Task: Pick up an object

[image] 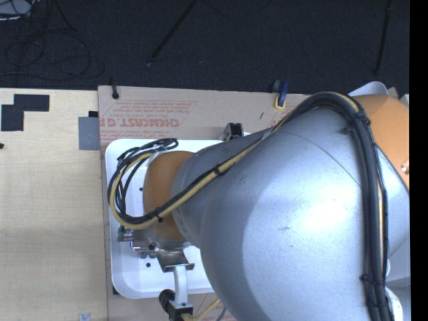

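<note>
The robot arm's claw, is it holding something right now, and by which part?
That cannot be told. The arm hangs over the white bin and hides what lies under it.

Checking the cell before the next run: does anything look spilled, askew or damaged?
Nothing stands out. The grey arm with its orange band leans over the shallow white bin, hiding most of it. The brown cardboard sheet behind lies flat.

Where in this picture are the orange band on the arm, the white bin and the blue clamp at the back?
orange band (pixel 164 192), camera view, its curved side.
white bin (pixel 134 283), camera view, bare floor by its left wall.
blue clamp (pixel 281 92), camera view, its handle.
</note>
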Action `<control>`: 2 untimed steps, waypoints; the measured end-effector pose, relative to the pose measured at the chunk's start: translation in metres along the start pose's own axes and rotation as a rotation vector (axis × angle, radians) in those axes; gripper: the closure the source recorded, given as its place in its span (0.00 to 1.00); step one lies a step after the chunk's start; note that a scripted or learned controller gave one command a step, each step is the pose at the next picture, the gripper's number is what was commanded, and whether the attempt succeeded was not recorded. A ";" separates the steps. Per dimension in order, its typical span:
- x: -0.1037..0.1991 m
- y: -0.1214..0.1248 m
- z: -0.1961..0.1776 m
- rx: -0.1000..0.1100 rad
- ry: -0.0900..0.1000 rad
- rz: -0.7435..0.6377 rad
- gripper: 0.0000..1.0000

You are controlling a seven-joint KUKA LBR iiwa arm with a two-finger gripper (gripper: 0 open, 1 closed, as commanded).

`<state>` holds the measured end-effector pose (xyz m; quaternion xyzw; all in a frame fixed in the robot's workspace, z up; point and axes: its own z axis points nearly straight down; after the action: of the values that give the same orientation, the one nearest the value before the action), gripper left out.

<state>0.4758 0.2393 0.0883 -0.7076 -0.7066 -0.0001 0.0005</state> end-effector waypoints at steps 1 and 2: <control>0.002 0.000 0.000 0.002 -0.003 0.000 1.00; 0.003 -0.001 -0.006 0.004 -0.002 -0.002 1.00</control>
<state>0.4750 0.2420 0.0939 -0.7070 -0.7072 0.0024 0.0012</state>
